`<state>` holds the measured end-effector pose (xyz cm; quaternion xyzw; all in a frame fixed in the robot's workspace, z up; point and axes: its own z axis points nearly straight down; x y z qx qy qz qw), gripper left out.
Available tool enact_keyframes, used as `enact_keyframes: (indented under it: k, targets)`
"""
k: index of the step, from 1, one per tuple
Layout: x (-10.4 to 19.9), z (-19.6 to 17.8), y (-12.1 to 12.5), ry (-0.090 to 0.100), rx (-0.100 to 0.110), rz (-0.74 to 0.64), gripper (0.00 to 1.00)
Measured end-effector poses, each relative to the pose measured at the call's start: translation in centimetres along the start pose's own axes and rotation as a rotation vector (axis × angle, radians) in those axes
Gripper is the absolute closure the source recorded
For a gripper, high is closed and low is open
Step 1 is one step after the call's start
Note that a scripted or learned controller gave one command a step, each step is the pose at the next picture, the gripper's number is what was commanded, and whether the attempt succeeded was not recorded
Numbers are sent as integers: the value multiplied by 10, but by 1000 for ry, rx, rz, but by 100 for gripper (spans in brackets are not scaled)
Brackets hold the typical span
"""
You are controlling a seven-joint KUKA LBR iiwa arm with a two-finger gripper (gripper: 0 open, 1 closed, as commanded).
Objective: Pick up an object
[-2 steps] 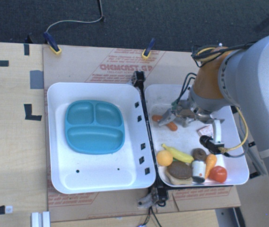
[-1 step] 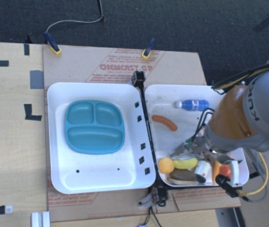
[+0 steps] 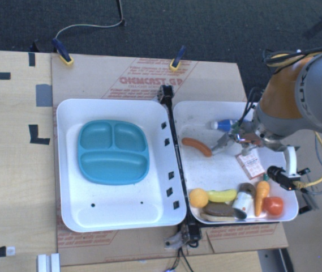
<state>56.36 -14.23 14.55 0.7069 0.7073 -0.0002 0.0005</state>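
Gripper (image 3: 232, 137) grip state unclear; just beside it lies a slim, curved orange-red sausage (image 3: 197, 146).

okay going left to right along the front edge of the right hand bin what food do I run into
Orange ball → yellow piece → carrot → tomato. A dark brown item and a small white container sit between the yellow piece and the carrot, too overlapped to order.
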Motion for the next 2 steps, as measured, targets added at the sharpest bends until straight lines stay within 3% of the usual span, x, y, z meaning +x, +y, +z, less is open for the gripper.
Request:
enact_keyframes:
  k: [1,2]
  targets:
    - [45,59,42,0,-3,-1,0]
    - [45,50,42,-2,-2,-2,100]
